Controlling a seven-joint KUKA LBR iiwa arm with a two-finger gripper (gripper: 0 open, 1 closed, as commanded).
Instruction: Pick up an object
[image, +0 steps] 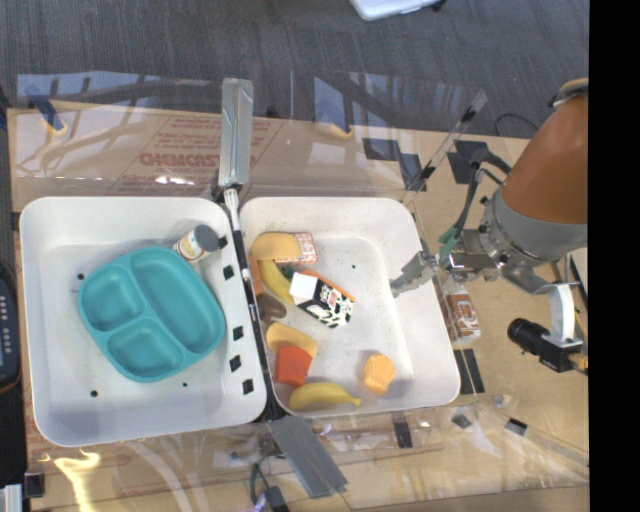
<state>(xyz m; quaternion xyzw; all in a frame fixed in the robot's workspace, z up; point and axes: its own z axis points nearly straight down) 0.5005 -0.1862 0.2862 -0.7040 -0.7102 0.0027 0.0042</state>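
The left bin (45, 300) has bare white floor along its left wall and along its near edge. The right bin (330, 207) has open floor in its far right part, up to the right wall, while its left side is crowded. The two bins touch along their middle rims.

In the left bin a teal divided plate (150, 312) lies flat near the middle. A small jar (197, 243) lies in the far right corner, just beside the plate's edge.

In the right bin, the things sit mostly along the left wall. At the far end there is a yellow wedge (272, 246) with a small pink box (302, 245) touching it. Next comes a banana (268, 281), and beside it a spotted carton (325, 300) lies on its side. Nearer are a yellow slice (290, 338) and an orange-red cup (292, 365). A second banana (320, 397) lies at the near wall. A small orange piece (378, 373) stands apart, more to the right.

The claw (412, 274) hangs over the right rim of the right bin, well apart from the carton and the orange piece. I cannot tell if it is open or closed.

On the counter (120, 150) a grey strip (237, 130) lies at the far side, where the bins meet. A red and white packet (463, 315) lies just right of the right bin.
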